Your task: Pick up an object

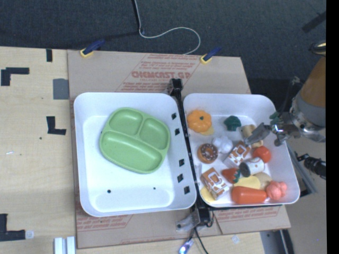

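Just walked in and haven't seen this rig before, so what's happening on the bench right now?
A KUKA arm reaches in from the right, its hand over the right bin's far right side, above a heap of toy food: an orange pumpkin, a chocolate donut, a carrot and more. Nothing shows between its fingers. The left bin holds a green divided plate.

We count two white bins (85,157): one green plate (135,139) left of the divider (183,142), about ten toys (233,165) right.
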### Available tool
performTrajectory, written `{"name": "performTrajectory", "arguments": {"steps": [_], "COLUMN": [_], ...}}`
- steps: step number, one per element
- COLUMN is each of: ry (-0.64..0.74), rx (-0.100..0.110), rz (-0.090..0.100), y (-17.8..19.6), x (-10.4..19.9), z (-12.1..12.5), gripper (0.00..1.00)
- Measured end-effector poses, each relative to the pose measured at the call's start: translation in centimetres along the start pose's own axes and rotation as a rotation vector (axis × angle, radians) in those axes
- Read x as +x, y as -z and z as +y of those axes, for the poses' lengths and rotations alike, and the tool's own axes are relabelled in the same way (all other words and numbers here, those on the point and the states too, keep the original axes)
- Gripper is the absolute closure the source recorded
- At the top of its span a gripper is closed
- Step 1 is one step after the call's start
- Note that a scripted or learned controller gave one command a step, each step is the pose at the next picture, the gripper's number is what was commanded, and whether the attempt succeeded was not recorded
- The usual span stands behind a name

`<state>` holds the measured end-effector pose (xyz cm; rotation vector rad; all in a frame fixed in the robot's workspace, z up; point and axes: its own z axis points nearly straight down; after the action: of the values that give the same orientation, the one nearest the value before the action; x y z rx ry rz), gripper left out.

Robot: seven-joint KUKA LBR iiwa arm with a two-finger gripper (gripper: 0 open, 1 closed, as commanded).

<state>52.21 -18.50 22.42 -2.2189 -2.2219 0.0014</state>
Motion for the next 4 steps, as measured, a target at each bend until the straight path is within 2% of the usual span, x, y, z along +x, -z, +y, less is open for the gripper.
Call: {"name": "performTrajectory", "arguments": {"steps": [1, 2, 3, 4], "ry": [0.001, 0.01, 0.002, 0.006], "rx": [0.013, -0.004, 0.003, 0.003], "rz": [0.006, 0.003, 0.001, 0.002], "y": [-9.9, -3.7, -3.1, -4.1], "x": [5.3, 15.4, 14.8, 21.5], "z": [-4.2, -3.8, -3.9, -3.9], "gripper": [0.0, 0.0, 1.0, 1.0]}}
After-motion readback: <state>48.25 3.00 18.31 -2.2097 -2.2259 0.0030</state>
